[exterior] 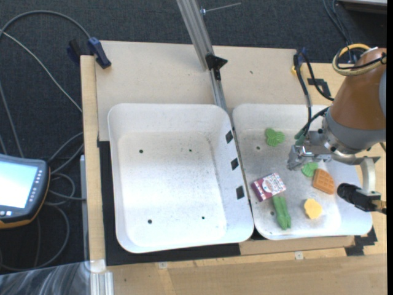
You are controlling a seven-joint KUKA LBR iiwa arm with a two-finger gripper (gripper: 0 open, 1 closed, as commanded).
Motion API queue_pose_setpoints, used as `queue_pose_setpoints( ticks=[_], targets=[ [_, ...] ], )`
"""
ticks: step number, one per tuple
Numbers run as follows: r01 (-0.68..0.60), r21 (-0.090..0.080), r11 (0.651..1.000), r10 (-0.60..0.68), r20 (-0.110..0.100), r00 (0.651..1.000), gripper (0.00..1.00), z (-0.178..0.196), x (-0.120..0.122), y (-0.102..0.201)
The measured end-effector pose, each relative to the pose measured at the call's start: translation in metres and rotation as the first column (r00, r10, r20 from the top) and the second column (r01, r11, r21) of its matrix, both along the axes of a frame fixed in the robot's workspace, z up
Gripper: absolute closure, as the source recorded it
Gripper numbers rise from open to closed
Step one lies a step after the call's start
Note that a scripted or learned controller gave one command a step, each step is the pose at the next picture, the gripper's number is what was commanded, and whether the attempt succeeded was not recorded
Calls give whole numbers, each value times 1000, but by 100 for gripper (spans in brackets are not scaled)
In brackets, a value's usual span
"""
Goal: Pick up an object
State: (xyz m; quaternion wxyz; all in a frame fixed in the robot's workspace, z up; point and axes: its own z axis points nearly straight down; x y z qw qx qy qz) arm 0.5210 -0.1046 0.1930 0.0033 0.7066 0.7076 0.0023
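Observation:
My gripper [300, 157] hangs low over the right bin [245, 134], near its right side, below the orange-banded wrist. A small light-green piece [309, 169] lies just under and to the right of it, partly hidden by the gripper. An orange waffle-like piece [323, 181] lies right next to that green piece. A green leafy toy [274, 136] sits to the gripper's upper left. A maroon and pink box [268, 187], a long green toy [281, 212] and a yellow piece [313, 209] lie nearer the bin's front.
The left bin [123, 165] stands beside the right one. A metal pole [196, 29] slants down to the gap between the bins. Black cables and clamps [307, 72] run at the bench's far right. A black part [350, 194] juts out beside the arm.

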Motion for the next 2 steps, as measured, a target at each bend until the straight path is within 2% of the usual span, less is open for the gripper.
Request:
queue_pose_setpoints(
  ticks=[1,2],
  targets=[
    [-1,0,1000,1,1,1000,100,65,4,0],
    [0,0,1000,0,-2,1000,100,97,5,0]
  ],
)
